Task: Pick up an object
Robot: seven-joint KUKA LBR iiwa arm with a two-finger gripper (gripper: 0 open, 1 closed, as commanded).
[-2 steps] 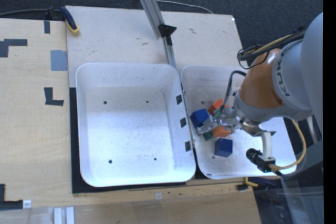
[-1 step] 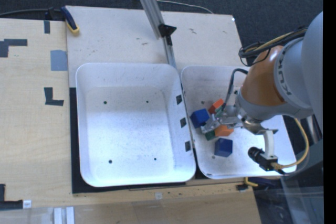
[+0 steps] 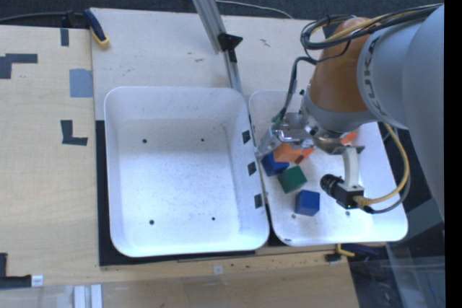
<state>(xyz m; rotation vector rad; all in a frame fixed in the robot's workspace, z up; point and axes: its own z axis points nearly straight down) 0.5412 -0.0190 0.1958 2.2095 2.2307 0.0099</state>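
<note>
Small blocks lie clustered in the right bin (image 3: 375,227): an orange block (image 3: 290,153), a blue block (image 3: 273,165) against the bin's left wall, a green block (image 3: 292,179) and a second blue block (image 3: 307,202) nearer the front. My gripper (image 3: 287,135) hangs low over the orange and blue blocks at the bin's left side, under the grey arm with its orange band (image 3: 339,76). The arm's bulk hides the back of this bin.
The left bin (image 3: 115,155) stands beside the right one, sharing a middle wall. A slanted metal pole (image 3: 206,3) rises behind the bins. A yellow-and-blue tool (image 3: 96,27) lies at the bench's back left. Cables (image 3: 390,191) loop off the wrist.
</note>
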